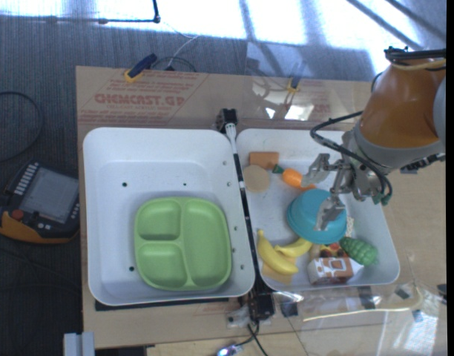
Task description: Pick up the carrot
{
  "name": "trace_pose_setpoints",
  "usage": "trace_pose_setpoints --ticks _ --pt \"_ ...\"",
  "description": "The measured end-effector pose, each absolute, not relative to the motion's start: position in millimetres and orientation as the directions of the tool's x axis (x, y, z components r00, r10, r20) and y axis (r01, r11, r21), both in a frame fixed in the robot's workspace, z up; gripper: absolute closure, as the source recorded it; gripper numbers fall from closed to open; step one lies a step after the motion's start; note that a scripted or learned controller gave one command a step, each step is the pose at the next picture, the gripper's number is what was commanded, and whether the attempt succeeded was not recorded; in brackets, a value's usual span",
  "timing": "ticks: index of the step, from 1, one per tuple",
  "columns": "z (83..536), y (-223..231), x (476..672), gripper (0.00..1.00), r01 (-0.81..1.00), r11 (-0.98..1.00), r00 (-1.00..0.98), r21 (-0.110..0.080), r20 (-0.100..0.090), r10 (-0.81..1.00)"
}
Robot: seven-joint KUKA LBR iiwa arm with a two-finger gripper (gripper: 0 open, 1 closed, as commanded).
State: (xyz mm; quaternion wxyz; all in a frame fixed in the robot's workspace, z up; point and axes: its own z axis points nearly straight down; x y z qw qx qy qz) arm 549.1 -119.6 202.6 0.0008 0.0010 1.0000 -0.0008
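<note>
The gripper (325,191) hovers over the right bin (386,236), fingers apart and empty, beside the carrot (291,176) near the far edge. Approach step; next, centre over the carrot and descend.

The small orange carrot with a green tip (290,176) lies on its side on the floor of the right-hand white bin (375,273), in the far half nearer the bin's left wall, its length running roughly left to right
</note>
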Motion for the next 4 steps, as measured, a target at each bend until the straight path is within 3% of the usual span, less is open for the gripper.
trace_pose_setpoints --ticks 1,2,3,4 --pt "92 -149 588.8 0.00 0.022 1.000 -1.000 -0.005 -0.019 0.022" --pt "93 -142 658.6 0.00 0.049 0.999 -0.998 -0.005 0.032 0.049" --pt "107 -140 666.9 1.00 0.052 0.999 -0.999 -0.007 -0.011 0.052" --pt "187 -71 634.9 1.00 0.513 0.859 -0.859 0.003 -0.008 0.513"
